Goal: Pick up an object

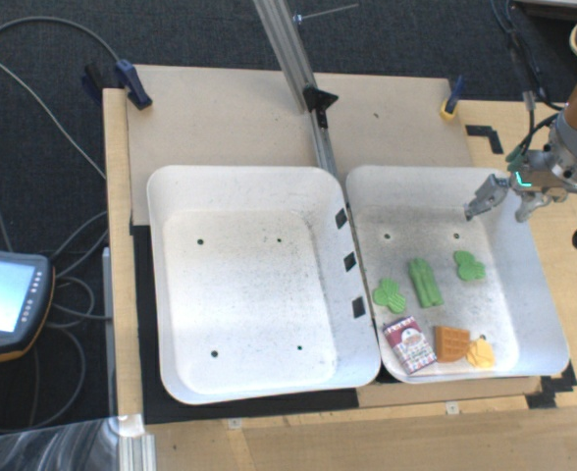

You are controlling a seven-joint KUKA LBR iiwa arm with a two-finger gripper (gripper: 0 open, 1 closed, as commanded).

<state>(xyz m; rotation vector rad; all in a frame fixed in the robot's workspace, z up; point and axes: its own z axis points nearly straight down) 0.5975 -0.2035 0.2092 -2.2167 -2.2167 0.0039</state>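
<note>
My gripper (502, 202) hangs over the upper right part of the right bin (406, 194), open, with nothing between its fingers. Below it and to the left lie a small green piece (469, 266), a long ridged green piece (425, 283) and another green piece (389, 295). Along the bin's front edge sit a red and white packet (408, 346), an orange waffle-like block (452, 342) and a small yellow piece (481, 353). All of them rest on the bin floor, apart from the gripper.
The left bin (171, 204) sits beside the right one, with black clips along the shared wall (347, 261). A metal pole (288, 47) slants across the back of the bench. Cables (524, 67) hang near the arm at the right.
</note>
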